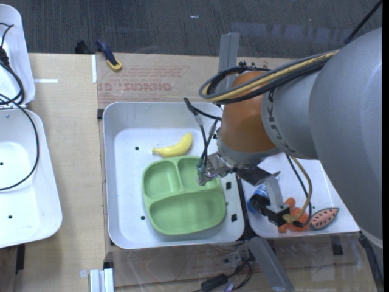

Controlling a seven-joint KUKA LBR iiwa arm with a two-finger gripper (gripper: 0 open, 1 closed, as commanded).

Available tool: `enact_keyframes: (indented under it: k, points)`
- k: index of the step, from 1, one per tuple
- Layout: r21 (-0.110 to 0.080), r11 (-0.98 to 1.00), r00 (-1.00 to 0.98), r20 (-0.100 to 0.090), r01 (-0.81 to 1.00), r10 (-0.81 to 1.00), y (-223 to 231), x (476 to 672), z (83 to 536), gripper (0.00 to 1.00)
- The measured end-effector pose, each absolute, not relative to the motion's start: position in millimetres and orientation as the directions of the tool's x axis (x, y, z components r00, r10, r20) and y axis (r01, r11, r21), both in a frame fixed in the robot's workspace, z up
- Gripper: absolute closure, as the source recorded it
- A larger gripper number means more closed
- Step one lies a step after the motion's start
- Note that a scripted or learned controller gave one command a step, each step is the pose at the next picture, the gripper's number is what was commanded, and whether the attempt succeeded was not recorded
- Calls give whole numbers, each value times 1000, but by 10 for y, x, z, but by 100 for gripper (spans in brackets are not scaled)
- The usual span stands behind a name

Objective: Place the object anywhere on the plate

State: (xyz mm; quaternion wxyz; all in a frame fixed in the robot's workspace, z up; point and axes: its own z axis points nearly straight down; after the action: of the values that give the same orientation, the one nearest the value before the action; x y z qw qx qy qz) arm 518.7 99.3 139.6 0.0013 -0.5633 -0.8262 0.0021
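Grey arm (340, 96) reaches from right, orange band (243, 123) bent down over bin (115, 163); gripper (205, 174) above green plate (182, 196) top-right compartment, state unclear. Banana (173, 146) beside plate.

The grey arm (340, 96) reaches in, wrist pointing steeply downward.

Well above the pincer (205, 175) we see dark grey floor (152, 11), probably carpet, though it is too blurry to be sure. The tan bench top (67, 102) spreads left of the pincer, with mirrored red print (146, 85) above it. Up-left of it are a blue-and-yellow clamp (108, 56) and a white tape strip (94, 69). Far left of it we note white tubs (24, 181) with black cables (18, 96). A grey metal post (229, 50) stands above it, slightly right. The light is even and soft.
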Motion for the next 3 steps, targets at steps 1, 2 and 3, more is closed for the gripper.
enact_keyframes:
  k: [1,2,3]
  points:
    - [-4,365,-365,0,931,931,992,5189,1397,0]
    - [-1,274,-274,-2,962,962,332,5007,2872,0]
    - [-5,277,-277,-4,961,961,332,5014,2950,100]
